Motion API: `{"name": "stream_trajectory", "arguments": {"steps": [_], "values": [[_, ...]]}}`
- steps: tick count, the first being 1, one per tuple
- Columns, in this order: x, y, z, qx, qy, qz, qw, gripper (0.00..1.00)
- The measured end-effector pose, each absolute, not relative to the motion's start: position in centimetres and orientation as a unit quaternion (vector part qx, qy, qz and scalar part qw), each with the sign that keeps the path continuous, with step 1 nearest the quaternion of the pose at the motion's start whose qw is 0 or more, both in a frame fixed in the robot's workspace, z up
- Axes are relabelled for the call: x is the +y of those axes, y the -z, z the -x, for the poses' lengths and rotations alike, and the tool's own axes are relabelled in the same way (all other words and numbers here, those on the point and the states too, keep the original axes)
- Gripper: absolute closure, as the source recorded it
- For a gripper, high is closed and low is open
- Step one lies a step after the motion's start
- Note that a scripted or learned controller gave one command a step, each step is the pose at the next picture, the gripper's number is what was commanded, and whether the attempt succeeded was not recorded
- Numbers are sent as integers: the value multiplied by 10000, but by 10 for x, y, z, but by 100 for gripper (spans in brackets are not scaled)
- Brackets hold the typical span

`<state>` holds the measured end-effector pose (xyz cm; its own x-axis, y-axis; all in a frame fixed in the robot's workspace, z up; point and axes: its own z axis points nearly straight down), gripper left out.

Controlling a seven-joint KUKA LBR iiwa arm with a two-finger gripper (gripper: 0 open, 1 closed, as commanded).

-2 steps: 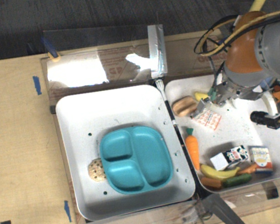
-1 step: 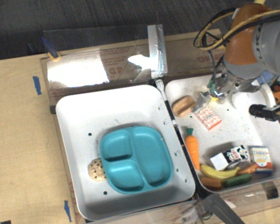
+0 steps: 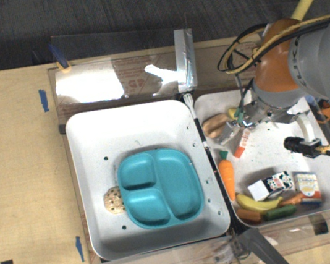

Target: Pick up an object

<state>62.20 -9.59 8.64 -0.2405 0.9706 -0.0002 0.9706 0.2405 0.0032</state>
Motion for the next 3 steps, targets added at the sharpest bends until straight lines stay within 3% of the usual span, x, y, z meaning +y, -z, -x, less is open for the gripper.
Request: {"name": "stream_trajectory", "arguments": {"steps": [1, 2, 3], "values": [[-99, -87, -587, 8134, -12, -5817, 19, 0], [-104, -86, -628, 8186, -12, -5743, 27, 0], [-104, -100, -631, 8194, -30, -5732, 69, 100]]}}
